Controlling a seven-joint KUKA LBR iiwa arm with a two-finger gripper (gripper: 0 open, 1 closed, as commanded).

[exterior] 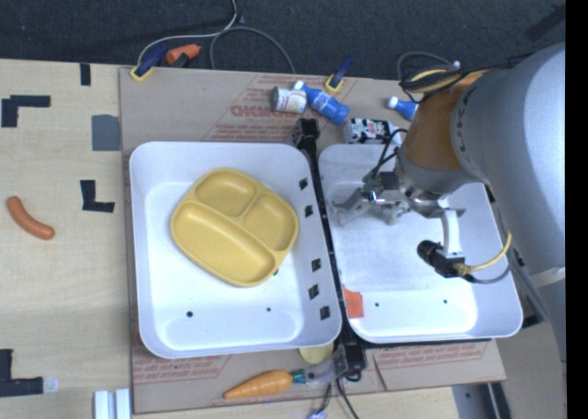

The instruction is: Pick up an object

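A yellow divided plate lies in the left bin, tilted a little towards its upper left. My gripper is low in the upper left part of the right bin, close to the wall between the two bins. The grey arm with its orange band reaches in from the right and covers the right bin's upper right corner. A small orange piece lies in the right bin's lower left corner, well below the gripper. Nothing can be seen held by the gripper.
Outside the bins, a carrot lies by the front edge and a sausage on the wooden table at far left. Blue and white bottles and clamps sit behind the bins. A black cable hangs off the wrist.
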